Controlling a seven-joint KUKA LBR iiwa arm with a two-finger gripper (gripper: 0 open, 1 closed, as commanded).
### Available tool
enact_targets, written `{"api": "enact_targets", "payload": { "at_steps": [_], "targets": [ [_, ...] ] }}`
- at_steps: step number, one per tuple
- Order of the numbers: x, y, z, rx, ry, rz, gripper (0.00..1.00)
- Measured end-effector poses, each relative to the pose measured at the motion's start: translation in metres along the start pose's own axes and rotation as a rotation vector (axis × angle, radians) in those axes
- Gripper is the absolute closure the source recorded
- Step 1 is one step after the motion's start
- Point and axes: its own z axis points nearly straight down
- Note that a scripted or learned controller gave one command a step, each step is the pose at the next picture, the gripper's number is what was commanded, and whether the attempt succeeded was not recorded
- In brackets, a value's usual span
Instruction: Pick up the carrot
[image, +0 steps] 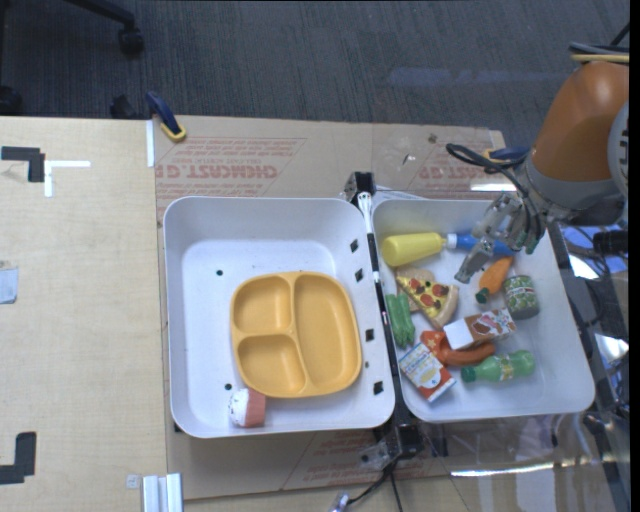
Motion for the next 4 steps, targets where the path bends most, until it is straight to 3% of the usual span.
{"api": "enact_targets", "payload": {
  "at_steps": [1,2,3,4],
  "targets": [
    [0.012,-0.044,0.073,0.003,0.004,0.337,0.0],
    [0.011,-0.043,0.063,0.003,0.0,0.333,1.0],
    [0.052,0.064,-0.027,0.001,0.002,0.383,1.0],
    [0.051,0.064,-0.027,0.001,0.002,0.383,0.0]
  ]
}}
